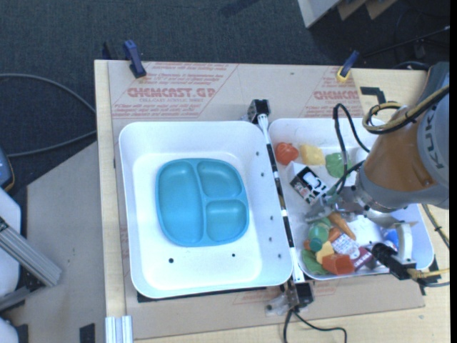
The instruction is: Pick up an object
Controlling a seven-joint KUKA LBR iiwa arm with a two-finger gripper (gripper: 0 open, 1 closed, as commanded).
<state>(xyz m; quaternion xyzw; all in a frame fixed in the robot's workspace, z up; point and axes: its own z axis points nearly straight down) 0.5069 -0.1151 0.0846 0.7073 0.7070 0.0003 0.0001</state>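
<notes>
The right bin (421, 224) holds several small toys. A red piece (287, 152), a yellow piece (312, 153) and a green piece (334, 163) lie along its far side. Just below them is a black-and-white box (308, 183). At the near side lies a heap with an orange carrot-like piece (342, 224), a white-and-red packet (346, 245), a yellow piece (325, 251) and a red piece (337, 264). My gripper (323, 211) hangs low in this bin, between the box and the heap, right beside the orange piece. Nothing is seen held in it.
The left bin (136, 191) holds a blue divided plate (202, 201). A blue item (390, 236) lies near the right bin's right wall, partly under the arm. The arm (400, 166) covers the right part of that bin. Clamps (133, 58) sit on the board's far edge.
</notes>
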